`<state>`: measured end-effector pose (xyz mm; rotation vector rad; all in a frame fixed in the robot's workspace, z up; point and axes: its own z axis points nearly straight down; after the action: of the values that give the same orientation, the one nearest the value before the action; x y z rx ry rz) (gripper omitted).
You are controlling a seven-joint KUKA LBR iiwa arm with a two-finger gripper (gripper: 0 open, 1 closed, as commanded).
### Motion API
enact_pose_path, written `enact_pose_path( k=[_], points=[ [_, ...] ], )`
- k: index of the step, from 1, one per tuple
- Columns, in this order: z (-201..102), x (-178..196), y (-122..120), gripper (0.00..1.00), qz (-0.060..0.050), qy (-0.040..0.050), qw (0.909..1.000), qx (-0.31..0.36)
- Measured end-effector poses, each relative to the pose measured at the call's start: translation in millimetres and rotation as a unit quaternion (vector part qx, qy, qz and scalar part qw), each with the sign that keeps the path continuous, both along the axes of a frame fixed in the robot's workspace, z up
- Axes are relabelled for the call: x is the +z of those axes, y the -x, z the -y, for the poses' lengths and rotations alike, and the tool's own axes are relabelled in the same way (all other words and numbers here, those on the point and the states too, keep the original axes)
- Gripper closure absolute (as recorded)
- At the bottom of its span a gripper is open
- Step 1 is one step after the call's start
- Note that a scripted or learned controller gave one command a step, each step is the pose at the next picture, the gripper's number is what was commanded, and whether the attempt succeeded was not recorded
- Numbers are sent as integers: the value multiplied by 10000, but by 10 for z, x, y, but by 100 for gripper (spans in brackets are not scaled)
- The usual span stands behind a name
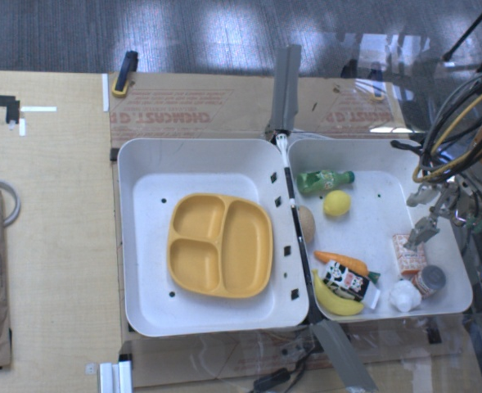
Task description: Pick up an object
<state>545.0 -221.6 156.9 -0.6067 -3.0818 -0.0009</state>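
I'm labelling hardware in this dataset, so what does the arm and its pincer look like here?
At the right edge of the camera view, the pincer is pale grey metal with two slim fingers, mounted on a cluttered silvery wrist block. A bundle of cables, black with one yellow strand, loops in an arc above it. The arm's body beyond is mostly cut off by the frame.

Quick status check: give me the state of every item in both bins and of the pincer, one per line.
Yellow three-compartment plastic plate: flat in left bin, nothing on it.
Green plastic bottle: lying on its side.
Yellow lemon: loose, apart from the pincer.
Orange carrot: lying flat.
Yellow banana: lying under a black-and-white packet.
Pincer: over right bin, holding nothing.
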Motion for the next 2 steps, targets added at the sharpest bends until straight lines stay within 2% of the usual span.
enact_pose_path(
  k=[1,2],
  points=[
    [4,1050,141,0,9,1,9904,1382],
    [-105,-115,-573,0,14,0,9628,2704]
  ],
)
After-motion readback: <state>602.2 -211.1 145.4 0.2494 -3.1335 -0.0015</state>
